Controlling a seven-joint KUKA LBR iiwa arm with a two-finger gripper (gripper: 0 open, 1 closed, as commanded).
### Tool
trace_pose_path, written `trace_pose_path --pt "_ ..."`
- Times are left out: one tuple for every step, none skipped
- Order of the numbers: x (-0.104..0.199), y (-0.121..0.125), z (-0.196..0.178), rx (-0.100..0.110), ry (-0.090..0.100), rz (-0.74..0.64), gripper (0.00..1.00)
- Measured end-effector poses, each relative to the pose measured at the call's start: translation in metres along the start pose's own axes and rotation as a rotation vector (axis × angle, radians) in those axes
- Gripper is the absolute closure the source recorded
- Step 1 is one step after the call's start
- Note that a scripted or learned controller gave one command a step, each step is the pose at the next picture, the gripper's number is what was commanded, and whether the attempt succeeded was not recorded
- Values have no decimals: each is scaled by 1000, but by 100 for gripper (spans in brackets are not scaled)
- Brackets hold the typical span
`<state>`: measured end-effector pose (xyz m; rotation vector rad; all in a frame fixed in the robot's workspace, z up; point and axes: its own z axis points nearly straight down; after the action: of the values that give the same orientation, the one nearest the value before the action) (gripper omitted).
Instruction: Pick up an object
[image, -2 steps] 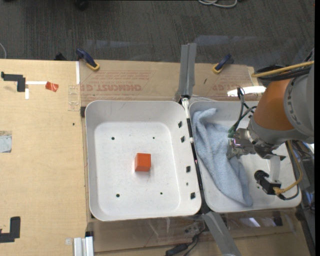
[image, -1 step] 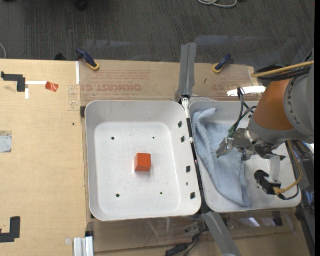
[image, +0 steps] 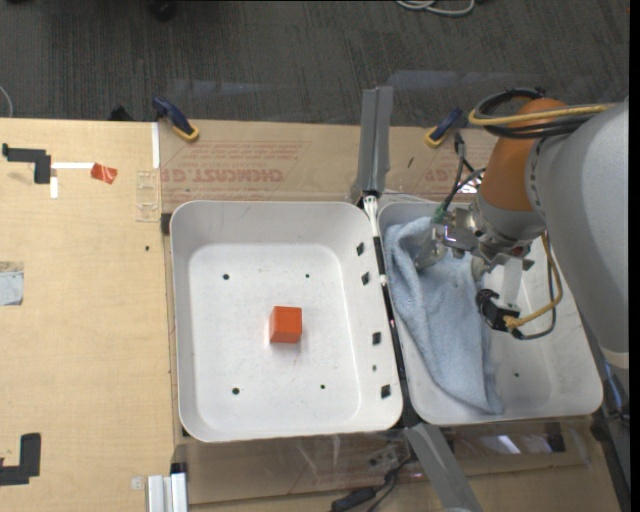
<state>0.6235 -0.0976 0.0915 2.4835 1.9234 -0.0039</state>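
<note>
Two shallow white bins side by side on a bench, viewed from above at a slant.

In the left bin (image: 182, 330): one small orange-red cube (image: 286, 325), lying alone just below and left of the bin's middle, well apart from every wall.

In the right bin (image: 555, 385): a pale blue cloth (image: 440, 335), rumpled along the left wall from the far corner down to the near edge, with bare white floor towards the right wall.

Over the right bin's far left corner: a grey arm with an orange band (image: 515, 185), its gripper (image: 441, 246) low against the upper folds of the cloth. Jaw state impossible to tell behind the wrist and cables.

Likely step: taking hold of the cloth, the nearest object. To do it well, press down into a raised fold rather than flat fabric, close fully, then lift straight and high enough to clear the bin wall. Expect slack cloth to slip or drag.
</note>
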Motion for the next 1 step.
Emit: trace_pose_path --pt "0 0 -9 2 -2 -3 100"
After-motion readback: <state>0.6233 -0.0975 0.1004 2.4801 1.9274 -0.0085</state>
